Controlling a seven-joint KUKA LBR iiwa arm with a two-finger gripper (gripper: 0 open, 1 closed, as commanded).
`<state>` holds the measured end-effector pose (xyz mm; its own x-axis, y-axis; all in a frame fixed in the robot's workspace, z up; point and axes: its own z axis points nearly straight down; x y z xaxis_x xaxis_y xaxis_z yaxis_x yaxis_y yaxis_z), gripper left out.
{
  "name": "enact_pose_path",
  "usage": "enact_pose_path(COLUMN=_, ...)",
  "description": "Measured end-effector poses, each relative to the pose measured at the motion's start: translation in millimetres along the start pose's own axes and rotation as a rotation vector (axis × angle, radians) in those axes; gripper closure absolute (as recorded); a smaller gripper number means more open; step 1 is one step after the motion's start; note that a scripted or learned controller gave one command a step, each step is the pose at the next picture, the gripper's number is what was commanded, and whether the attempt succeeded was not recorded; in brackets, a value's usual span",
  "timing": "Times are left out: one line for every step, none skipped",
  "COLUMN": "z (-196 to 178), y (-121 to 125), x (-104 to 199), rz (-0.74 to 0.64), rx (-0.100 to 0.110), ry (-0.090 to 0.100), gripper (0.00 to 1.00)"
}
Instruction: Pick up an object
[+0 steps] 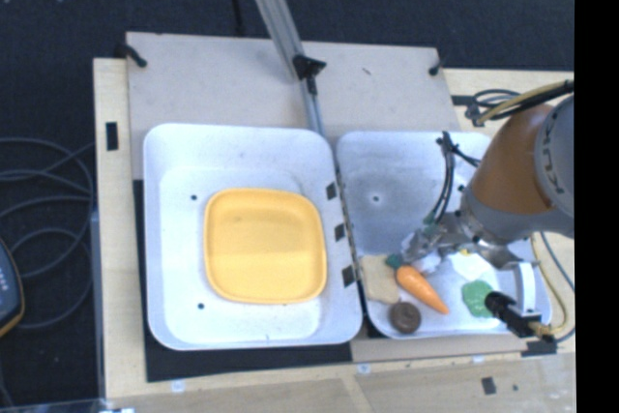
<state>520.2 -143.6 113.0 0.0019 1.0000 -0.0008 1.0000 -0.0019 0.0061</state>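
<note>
In the right bin (387, 171) an orange carrot (422, 288) lies near the front, with a small teal piece (394, 260) at its top end. A tan wooden block (380, 283) lies to its left and a brown round piece (404, 316) sits in front. A green object (477, 296) and a white object (471, 263) lie to the right. My gripper (426, 247) hangs low over the bin, just above the carrot's top end. Nothing shows between its fingers.
The left bin (174, 160) holds a square yellow plate (265, 245). A slanted metal pole (276, 5) crosses the back of the bench. The arm's orange band (513, 164) hangs over the right bin's right side.
</note>
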Motion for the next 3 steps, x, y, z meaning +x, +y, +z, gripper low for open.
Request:
enact_pose_path(z=-55.6, y=-7.8, x=1.1, rz=-0.002, rx=0.001, ry=0.000, gripper=1.00)
enact_pose_path(z=-118.1, y=-6.6, x=-1.5, rz=-0.002, rx=0.000, ry=0.000, gripper=1.00)
enact_pose_path(z=-165.2, y=-5.4, x=-2.1, rz=-0.002, rx=0.001, ry=0.000, gripper=1.00)
